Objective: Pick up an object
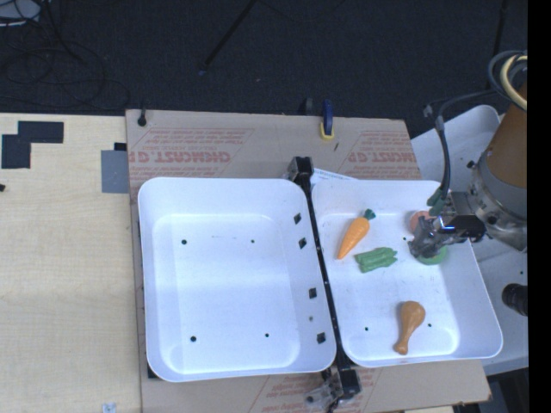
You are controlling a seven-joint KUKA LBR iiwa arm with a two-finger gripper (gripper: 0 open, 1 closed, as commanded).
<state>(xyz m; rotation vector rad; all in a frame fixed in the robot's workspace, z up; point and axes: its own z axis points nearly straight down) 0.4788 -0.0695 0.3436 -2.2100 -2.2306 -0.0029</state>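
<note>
In the right bin (469,338) lie an orange carrot with a green top (354,236), a green pea pod (375,259) just below it, and a brown chicken drumstick (408,323) toward the front. My gripper (426,246) is down at the bin's right side, over a small pale green and reddish object (428,254) that it mostly hides. The arm reaches in from the right edge.
The left bin (155,231) sits beside the right one, with a black clip divider (312,265) between them. Both rest on a cardboard sheet (224,149) on a wooden bench. Cables hang near the arm's wrist (443,157).
</note>
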